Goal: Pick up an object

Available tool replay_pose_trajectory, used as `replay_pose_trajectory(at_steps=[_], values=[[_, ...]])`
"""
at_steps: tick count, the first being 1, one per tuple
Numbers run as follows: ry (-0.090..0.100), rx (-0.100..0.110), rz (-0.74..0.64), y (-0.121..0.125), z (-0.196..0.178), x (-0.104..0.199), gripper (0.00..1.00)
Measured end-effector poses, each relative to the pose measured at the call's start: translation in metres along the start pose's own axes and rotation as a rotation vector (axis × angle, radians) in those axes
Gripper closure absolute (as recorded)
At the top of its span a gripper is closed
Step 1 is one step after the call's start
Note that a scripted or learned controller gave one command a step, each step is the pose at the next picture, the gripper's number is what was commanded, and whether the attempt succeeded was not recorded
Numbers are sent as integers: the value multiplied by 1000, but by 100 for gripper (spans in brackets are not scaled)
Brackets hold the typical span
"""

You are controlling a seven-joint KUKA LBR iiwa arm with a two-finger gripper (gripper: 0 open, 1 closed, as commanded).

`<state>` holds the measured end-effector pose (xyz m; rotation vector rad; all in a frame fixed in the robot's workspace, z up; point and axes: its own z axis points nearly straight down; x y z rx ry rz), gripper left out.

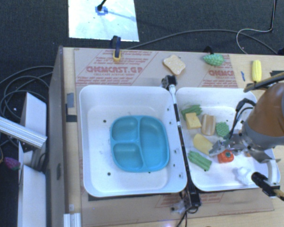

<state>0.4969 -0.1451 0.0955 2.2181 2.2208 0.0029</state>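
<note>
The arm's gripper (223, 148) is down in the right bin (213, 186), near that bin's right side. Its tips are by a small red and orange toy (226, 157), and I cannot tell if they pinch it or not. Just left of it lie a yellow piece (202, 143) and a green stick (199, 160). A green bumpy ball (222, 128) sits a bit farther back. The left bin (92, 183) holds a blue tray (139, 143) with parts in it, in the middle.
</note>
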Motion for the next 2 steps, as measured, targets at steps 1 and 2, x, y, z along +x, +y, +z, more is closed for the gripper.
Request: replay_pose_trajectory(at_steps=[1,2], values=[[0,0,-1,0,-10,0,100],[1,0,-3,3,-89,84,100]])
